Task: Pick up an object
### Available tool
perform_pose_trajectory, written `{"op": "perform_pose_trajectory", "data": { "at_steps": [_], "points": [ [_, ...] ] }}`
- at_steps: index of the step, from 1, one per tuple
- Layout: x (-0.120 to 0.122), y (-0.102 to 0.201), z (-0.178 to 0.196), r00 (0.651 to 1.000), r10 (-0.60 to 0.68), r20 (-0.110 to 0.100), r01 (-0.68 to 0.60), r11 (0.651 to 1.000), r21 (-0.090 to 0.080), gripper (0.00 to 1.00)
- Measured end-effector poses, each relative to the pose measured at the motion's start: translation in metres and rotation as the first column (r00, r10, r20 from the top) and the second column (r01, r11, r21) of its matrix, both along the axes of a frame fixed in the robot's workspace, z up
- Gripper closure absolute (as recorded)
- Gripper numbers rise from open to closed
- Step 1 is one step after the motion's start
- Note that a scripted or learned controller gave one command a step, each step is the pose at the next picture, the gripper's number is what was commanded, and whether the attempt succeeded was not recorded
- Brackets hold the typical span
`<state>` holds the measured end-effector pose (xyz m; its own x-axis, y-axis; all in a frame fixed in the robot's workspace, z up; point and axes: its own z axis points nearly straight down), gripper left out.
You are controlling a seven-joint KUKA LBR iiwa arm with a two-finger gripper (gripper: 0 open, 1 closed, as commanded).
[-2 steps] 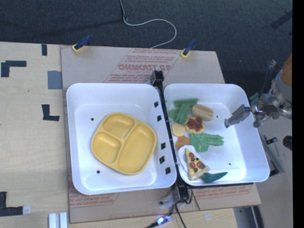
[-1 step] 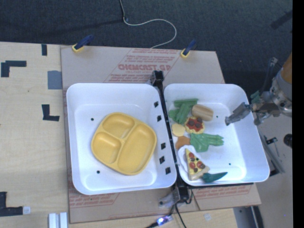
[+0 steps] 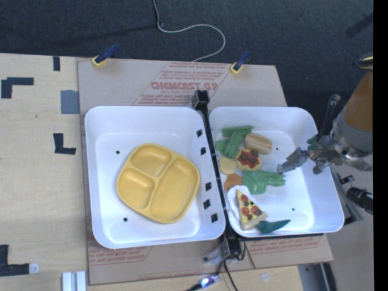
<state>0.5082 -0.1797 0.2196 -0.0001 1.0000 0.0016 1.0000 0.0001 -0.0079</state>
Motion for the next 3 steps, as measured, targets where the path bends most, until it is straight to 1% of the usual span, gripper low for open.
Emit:
{"op": "perform_pose_trajectory", "data": {
  "at_steps": [1, 2, 3],
  "points": [
    [-0.001, 0.009, -0.062, 1.000, 0.001, 0.000, -0.001, 1.000, 0.001, 0.00],
    [0.000, 0.018, -0.110, 1.000, 0.001, 0.001, -0.001, 1.000, 0.000, 0.00],
    [0.000, 0.018, -0.135, 1.000, 0.001, 0.006, -0.001, 1.000, -0.002, 0.00]
  ]
}}
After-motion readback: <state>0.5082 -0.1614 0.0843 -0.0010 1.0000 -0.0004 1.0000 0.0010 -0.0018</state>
